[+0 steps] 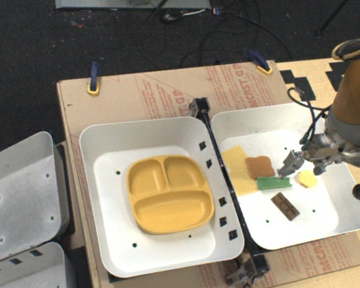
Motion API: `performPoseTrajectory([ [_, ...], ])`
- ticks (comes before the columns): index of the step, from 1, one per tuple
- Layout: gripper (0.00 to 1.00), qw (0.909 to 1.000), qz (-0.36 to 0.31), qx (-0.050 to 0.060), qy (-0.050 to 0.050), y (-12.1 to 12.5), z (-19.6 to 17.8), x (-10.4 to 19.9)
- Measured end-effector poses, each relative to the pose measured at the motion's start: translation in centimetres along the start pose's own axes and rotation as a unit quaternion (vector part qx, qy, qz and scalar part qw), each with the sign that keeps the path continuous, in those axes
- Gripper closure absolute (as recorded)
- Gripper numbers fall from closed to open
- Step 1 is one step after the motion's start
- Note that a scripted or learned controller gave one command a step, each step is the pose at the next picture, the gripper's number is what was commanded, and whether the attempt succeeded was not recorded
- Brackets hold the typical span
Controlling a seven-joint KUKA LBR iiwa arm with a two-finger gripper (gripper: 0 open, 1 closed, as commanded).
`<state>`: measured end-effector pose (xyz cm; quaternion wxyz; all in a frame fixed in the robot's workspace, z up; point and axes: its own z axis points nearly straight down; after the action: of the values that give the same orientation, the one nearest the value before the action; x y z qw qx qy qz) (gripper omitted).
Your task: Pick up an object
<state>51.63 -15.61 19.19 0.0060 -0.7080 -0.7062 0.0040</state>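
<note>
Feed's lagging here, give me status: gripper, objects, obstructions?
Gripper low in right white bin, nothing visibly held. Green flat block just beneath; brown block, small yellow piece crowd it.

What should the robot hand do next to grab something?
Probably lower a little onto the green block. The gripper hangs just above that block's right end in the right bin, and the view shows nothing between its fingers.
</note>
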Motion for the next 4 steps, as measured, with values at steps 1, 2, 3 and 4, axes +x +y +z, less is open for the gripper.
performPoseTrajectory([
  [1, 0.0, 1.0, -0.002, -0.006, -0.001, 0.3, -0.7, 0.0],
  [2, 0.0, 1.0, -0.001, -0.004, 0.0, -0.1, 5.4, 0.8],
  [3, 0.0, 1.0, -0.001, -0.005, -0.001, -0.1, 10.3, 0.8],
  [4, 1.0, 1.0, 0.0, -0.007, -0.001, -0.1, 9.0, 0.8],
])
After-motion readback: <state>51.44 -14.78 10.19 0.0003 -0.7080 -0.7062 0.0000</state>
